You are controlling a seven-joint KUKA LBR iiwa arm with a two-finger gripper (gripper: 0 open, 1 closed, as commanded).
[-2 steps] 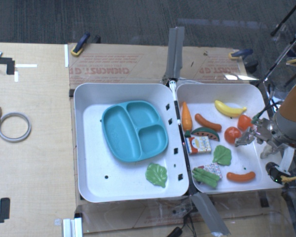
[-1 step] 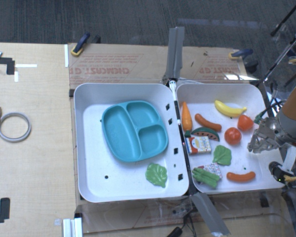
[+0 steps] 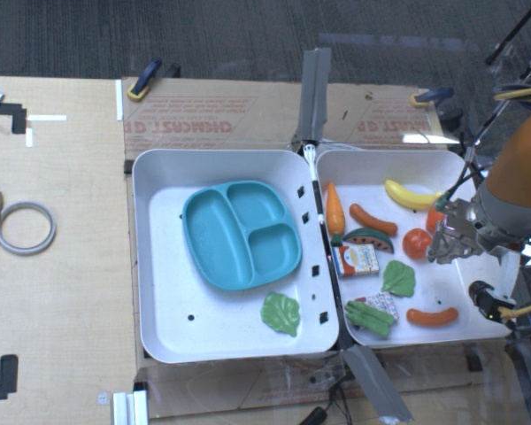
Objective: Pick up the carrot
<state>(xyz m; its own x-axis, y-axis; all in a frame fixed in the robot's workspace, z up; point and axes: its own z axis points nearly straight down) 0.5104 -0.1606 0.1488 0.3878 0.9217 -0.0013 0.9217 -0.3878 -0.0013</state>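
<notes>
1. Camera view: we see two white bins side by side, the left bin (image 3: 150, 264) and the right bin (image 3: 372, 162).
2. The carrot (image 3: 334, 208) lies along the right bin's left wall, nearer the far edge, tip pointing away from us.
3. The gripper (image 3: 444, 244) hangs over the right bin's right side, well apart from the carrot; we cannot tell how far open it is, and we see nothing in its grasp.
4. Just beside the gripper sit a tomato (image 3: 416, 243) and a banana (image 3: 413, 195).
5. A sausage (image 3: 373, 219) lies between carrot and tomato, and another sausage (image 3: 432, 316) near the front edge.
6. The left bin holds a blue tray (image 3: 242, 234) and a lettuce leaf (image 3: 281, 312) by its front edge.
</notes>
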